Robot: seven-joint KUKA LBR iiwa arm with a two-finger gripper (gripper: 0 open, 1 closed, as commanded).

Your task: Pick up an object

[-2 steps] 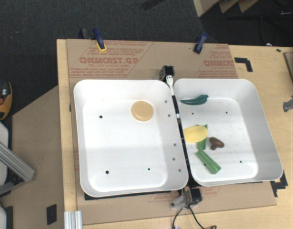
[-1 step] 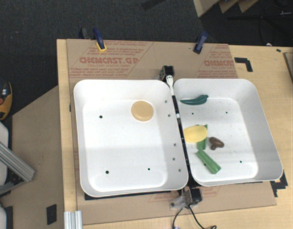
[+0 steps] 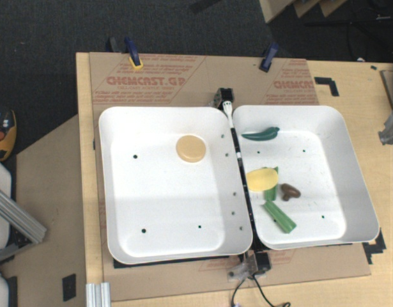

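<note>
Both bins look like smooth moulded plastic with a faint sheen: the left bin (image 3: 119, 171) and the right bin (image 3: 340, 171). They sit on a matt brown cardboard sheet (image 3: 202, 75) printed with red lettering. In the left bin the round tan disc (image 3: 192, 149) appears matt and smooth. In the right bin the dark green pepper (image 3: 261, 133) is glossy, the yellow piece (image 3: 262, 179) looks smooth and softly shiny, the green stick (image 3: 279, 216) looks like smooth plastic, and the small brown item (image 3: 289, 192) is dull. The floor (image 3: 55, 18) is dark, rough carpet.
</note>
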